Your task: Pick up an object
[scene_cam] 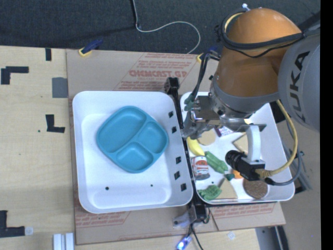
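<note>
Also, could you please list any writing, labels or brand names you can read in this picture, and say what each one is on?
"KUKA": grey arm, reading lengthwise.
"CHEMCAST G.P.": red print on the brown sheet under the bins; the smaller lines below it are too blurred to read.
Label on the small can: too small to read.

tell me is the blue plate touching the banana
Apart. The camera view shows the blue plate lying in the left bin and the banana in the right bin, with the bin walls between them.

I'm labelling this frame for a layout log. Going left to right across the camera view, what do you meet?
Left bin → blue divided plate → black clips along the divide between the bins → banana → brown round object at the right bin's front right corner.
</note>
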